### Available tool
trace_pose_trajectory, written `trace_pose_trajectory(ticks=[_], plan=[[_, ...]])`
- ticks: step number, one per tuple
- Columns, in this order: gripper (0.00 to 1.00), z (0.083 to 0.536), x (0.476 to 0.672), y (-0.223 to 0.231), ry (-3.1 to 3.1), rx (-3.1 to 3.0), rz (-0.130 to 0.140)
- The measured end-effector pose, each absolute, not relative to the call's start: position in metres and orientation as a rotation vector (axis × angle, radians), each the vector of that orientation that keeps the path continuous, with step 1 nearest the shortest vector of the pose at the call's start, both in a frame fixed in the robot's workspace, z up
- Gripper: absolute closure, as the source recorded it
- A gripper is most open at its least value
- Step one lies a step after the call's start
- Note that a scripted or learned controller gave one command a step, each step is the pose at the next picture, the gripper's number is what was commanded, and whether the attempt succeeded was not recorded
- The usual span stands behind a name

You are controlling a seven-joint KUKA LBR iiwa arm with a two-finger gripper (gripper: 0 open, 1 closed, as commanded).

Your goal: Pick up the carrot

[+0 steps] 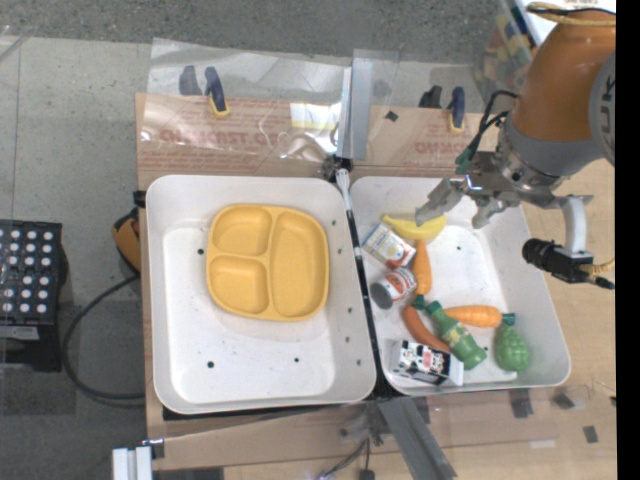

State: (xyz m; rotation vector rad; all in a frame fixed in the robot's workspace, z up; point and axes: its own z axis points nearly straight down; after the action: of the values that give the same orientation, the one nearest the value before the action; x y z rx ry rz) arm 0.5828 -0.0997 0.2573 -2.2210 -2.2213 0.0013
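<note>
Gripper (463, 206) hangs over the right bin (540, 298), jaws spread wide with nothing between them.
The carrot (472, 316) lies at five o'clock in that bin, beside the green bottle (452, 334); a banana (418, 227) sits at eleven o'clock.

The gripper (462, 204) hangs open above the right bin (535, 298), its fingers spread over the banana (418, 227). Three carrots lie below: carrot (423, 266), carrot (471, 316) and carrot (424, 327). A yellow divided plate (268, 262) rests in the left bin (180, 308).
</note>
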Motion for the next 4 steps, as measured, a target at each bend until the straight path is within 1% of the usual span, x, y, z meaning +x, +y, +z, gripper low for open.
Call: trace_pose_trajectory(ticks=[1, 2, 3, 4], plan=[[0.0, 0.148, 0.558, -0.139, -2.411, -2.011, 0.002], [0.0, 0.12, 0.556, -0.109, -2.446, -2.027, -0.027], [0.0, 0.116, 0.551, -0.113, -2.475, -2.006, -0.043], [1.0, 0.126, 0.551, -0.112, -2.473, -2.004, -0.047]])
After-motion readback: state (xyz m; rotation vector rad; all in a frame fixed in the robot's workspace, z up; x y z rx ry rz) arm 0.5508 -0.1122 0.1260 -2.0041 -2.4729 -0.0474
